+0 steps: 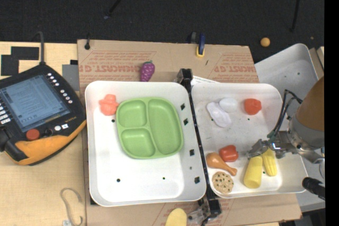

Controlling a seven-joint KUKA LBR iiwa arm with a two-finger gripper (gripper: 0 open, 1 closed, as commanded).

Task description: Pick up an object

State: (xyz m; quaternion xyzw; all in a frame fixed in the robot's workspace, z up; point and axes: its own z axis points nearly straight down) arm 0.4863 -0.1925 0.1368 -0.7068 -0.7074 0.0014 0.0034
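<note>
The right bin (275, 93) holds several toy foods. Two white pieces (221, 111) lie at its back, with an orange-red tomato (252, 106) beside them. Nearer the front are a red pepper (228, 153), a brown drumstick (220, 162), a cookie (223, 183), a yellow piece (253, 171) and a corn cob (269, 162). My gripper (258, 148) reaches in from the right. It hangs low, just above the top ends of the yellow piece and the corn cob, right of the red pepper. I see nothing held in it.
The left bin (100, 177) holds a green divided plate (149, 127) and a pink toy (108, 105). Purple grapes (147, 70) lie on the cardboard behind the bins. A yellow item (176, 217) sits below the front rim. A teach pendant (34, 111) lies at far left.
</note>
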